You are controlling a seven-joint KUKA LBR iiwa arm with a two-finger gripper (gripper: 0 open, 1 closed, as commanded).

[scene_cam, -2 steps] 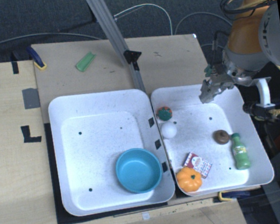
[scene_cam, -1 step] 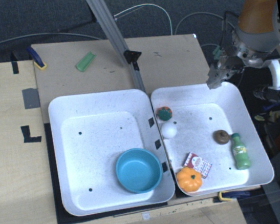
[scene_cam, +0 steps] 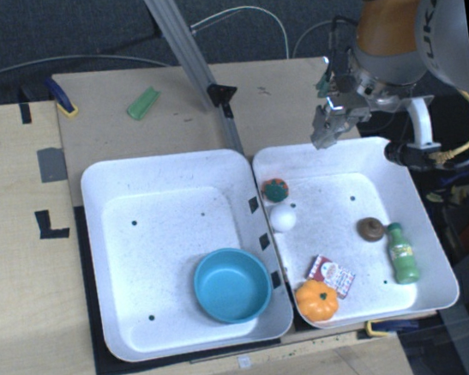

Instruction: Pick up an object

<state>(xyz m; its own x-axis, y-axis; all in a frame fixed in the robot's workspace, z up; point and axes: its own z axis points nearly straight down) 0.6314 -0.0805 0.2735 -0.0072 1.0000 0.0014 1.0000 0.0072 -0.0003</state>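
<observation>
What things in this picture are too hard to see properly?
- Gripper, camera view: small and blurry, so its fingertips blend together.
- Red and white packet, camera view: the print is too small to read, and the orange pumpkin covers one corner.
- Small brown thing by the green bottle, camera view: too tiny to name.

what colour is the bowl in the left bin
Blue, a light sky blue; the bowl shows clearly in the camera view.

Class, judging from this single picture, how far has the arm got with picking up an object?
Nothing looks done yet. The end effector hovers above the right bin's far rim, carrying nothing. The pumpkin, green bottle and white ball all lie inside. Descending, grasping and lifting remain.
</observation>
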